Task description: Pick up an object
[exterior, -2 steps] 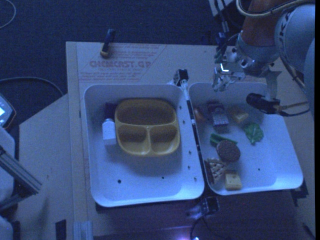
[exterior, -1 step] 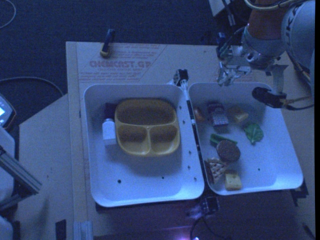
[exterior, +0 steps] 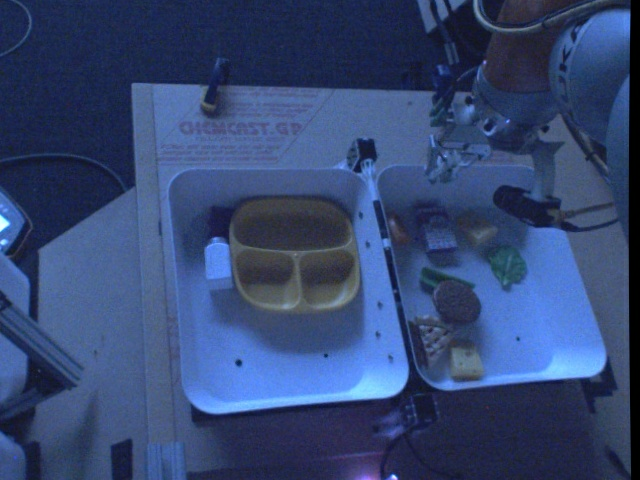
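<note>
Hand [exterior: 443, 168] hangs above the right bin's [exterior: 560, 353] far left corner, fingers slightly apart, nothing between them, touching nothing.

Dim, blue-violet cast throughout, grainy and soft, with a faint pinkish glow at the bottom edge.

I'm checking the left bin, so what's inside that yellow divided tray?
The yellow divided tray shows three bare compartments, one long and two smaller. Whatever lies beneath it in the left bin is covered. A small white bottle stands beside it.
</note>
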Controlling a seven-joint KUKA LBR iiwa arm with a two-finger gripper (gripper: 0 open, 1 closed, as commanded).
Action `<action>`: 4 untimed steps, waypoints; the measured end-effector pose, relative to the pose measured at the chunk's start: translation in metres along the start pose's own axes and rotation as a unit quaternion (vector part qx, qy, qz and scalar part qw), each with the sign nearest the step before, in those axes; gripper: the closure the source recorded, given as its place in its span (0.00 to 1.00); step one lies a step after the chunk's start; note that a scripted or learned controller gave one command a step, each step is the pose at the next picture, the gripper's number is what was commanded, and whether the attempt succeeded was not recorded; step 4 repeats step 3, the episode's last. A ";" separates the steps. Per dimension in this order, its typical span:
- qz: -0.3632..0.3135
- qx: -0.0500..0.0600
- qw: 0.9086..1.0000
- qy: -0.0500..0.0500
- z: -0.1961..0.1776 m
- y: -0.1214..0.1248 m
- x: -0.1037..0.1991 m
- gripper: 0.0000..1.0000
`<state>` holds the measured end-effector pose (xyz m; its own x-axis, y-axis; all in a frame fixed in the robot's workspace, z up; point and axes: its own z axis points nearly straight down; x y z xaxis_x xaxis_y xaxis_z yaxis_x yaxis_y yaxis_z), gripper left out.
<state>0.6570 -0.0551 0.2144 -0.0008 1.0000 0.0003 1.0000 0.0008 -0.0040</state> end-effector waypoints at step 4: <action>0.001 -0.001 1.000 0.000 -0.007 -0.004 -0.007 1.00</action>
